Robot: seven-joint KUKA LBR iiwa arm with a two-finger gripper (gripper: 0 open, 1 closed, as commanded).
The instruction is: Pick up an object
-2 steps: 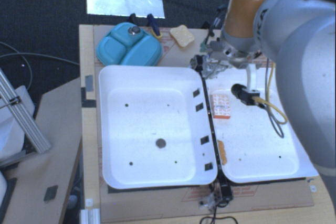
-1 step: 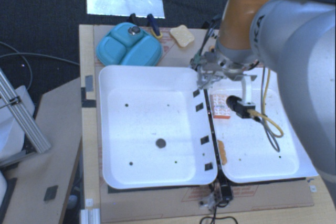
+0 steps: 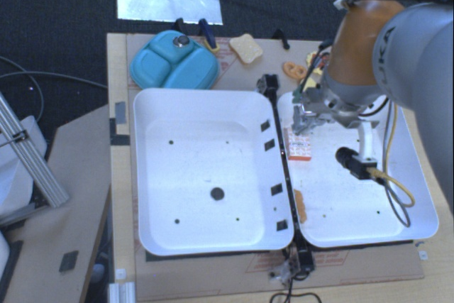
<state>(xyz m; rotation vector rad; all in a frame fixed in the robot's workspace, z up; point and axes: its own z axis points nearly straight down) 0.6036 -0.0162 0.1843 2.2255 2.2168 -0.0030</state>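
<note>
Gripper (image 3: 306, 120) of metal is lowered into the right bin (image 3: 404, 223), just above a flat red-and-white packet (image 3: 299, 146) lying near the bin's left wall; whether it is apart or together cannot be told. A small tan piece (image 3: 300, 206) is seen by the same wall. A dark round disc (image 3: 217, 193) lies in the smooth white left bin (image 3: 152, 152).

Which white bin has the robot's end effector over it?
The right bin, the one holding the red-and-white packet. The end effector hangs just above that packet. The left bin sits apart from the arm, with a small dark disc inside.
</note>
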